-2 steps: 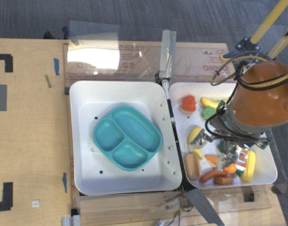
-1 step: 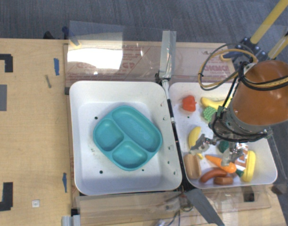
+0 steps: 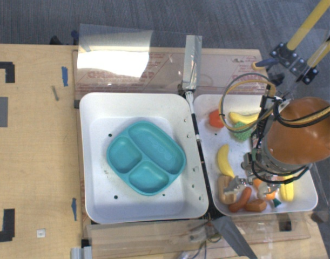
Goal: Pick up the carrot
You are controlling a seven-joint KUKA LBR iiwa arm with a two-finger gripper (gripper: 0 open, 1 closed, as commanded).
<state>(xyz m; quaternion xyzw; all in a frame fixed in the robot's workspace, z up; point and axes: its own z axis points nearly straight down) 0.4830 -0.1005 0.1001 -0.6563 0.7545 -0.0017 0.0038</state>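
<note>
The carrot (image 3: 269,195), a small orange piece with a green end, lies near the front of the right bin (image 3: 310,201), partly under the arm. The gripper (image 3: 244,181) hangs low over the front of that bin, just left of the carrot and above a brown bread piece (image 3: 225,186) and a reddish sausage (image 3: 240,201). The wrist's orange band (image 3: 301,136) hides much of what lies beneath it. I see nothing clearly held.
The right bin also holds two bananas (image 3: 225,161) (image 3: 243,117), a green item (image 3: 241,133), an orange-red item (image 3: 216,118), a second sausage (image 3: 256,205) and a yellow piece (image 3: 287,192). A teal divided plate (image 3: 146,156) sits in the left bin (image 3: 94,144).
</note>
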